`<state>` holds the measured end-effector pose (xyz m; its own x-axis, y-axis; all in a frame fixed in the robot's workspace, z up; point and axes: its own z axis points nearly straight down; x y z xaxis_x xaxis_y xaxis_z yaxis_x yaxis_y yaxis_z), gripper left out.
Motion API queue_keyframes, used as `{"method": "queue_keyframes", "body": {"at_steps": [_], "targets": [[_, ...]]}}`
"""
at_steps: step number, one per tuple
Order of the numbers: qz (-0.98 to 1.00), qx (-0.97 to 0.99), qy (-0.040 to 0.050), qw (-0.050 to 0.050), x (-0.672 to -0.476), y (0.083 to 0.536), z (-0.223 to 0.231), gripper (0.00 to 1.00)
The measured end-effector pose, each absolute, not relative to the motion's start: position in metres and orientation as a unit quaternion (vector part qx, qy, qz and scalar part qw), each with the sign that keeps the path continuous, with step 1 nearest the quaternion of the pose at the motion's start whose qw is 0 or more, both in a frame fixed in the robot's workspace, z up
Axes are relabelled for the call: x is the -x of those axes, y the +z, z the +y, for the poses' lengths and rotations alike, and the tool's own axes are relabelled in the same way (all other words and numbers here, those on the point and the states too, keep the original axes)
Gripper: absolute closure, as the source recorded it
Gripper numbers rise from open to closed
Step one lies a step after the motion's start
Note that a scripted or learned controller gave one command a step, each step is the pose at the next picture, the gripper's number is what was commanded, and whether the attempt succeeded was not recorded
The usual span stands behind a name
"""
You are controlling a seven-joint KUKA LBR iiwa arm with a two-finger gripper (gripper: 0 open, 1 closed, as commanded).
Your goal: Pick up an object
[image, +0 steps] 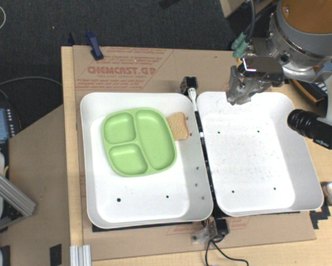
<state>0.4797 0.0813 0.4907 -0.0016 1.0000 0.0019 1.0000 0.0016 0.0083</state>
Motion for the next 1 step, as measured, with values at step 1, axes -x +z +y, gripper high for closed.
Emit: {"method": "queue_keyframes", "body": {"at_steps": [1], "targets": [[0.707, -0.707, -0.0046, -0.003, -0.4785, 0.4059, 0.0894, 1.0]]}}
